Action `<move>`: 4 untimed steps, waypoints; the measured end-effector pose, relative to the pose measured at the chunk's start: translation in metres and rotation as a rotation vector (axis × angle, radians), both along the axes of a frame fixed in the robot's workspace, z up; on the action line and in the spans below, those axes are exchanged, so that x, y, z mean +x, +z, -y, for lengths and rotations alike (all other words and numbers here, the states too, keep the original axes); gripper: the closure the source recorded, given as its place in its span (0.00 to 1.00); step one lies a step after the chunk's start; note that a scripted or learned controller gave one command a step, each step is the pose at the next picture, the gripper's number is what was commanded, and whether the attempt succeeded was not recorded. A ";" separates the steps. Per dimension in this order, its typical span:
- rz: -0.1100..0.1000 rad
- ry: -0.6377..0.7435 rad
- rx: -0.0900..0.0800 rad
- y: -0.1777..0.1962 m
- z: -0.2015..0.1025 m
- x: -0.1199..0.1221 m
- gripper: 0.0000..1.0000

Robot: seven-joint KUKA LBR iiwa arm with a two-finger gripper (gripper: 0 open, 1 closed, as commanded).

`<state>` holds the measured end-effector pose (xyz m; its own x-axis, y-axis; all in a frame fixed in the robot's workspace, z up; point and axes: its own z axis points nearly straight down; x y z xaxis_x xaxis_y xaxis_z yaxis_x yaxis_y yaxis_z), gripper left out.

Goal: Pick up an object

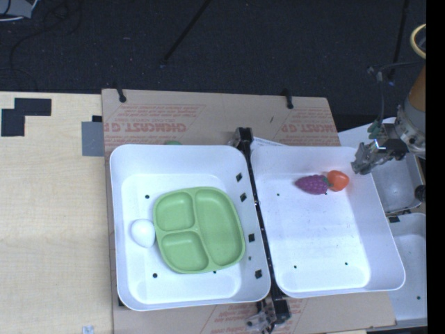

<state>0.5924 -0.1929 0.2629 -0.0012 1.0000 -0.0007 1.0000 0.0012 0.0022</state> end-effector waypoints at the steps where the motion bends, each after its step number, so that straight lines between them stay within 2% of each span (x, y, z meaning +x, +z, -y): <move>1: -0.002 0.000 0.001 0.009 0.001 0.000 1.00; 2: -0.005 0.004 0.003 0.011 -0.051 0.003 1.00; 4: -0.007 0.002 0.002 0.005 -0.159 -0.017 1.00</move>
